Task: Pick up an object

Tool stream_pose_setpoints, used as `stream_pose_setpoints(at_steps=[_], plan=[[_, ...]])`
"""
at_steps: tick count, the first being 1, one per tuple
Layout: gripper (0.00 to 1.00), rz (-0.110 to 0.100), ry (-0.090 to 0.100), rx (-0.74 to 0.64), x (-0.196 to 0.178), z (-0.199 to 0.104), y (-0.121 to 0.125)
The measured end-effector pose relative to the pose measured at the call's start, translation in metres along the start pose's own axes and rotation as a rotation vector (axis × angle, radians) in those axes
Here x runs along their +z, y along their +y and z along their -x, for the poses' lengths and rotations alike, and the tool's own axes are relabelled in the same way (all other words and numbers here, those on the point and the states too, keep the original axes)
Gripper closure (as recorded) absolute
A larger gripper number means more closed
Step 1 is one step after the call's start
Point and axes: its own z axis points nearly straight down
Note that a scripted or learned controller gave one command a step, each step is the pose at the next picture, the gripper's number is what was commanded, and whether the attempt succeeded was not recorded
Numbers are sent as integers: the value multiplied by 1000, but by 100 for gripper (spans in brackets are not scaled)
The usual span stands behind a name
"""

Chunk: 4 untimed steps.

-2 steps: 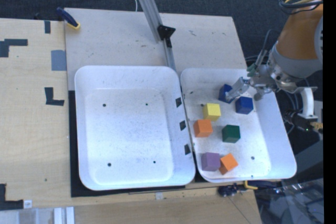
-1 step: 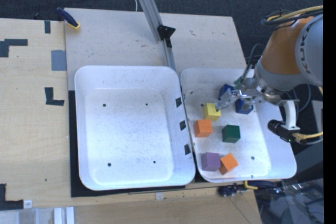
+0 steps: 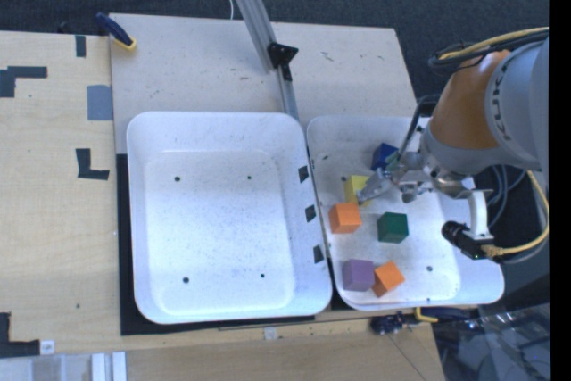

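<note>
The arm [image 3: 500, 111] hides part of the right bin [image 3: 446, 285]. Its gripper [image 3: 393, 181] hangs low, too blurred to tell its state. Just left lie a half-hidden blue block [image 3: 384, 155] and a yellow block [image 3: 358, 186].

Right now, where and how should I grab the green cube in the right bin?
Take the green cube from straight above, across two opposite flat sides. It sits apart from the orange cube, so its sides look free, and the gripper is close above it.
</note>
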Motion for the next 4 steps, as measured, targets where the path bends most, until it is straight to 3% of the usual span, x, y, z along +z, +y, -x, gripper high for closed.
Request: stream_pose_setpoints(at_steps=[1,3,4], plan=[[100,4,1,-2,-13,-1,1],[100,12,-1,-1,-108,-5,5],[100,6,1,-6,-100,-65,10]])
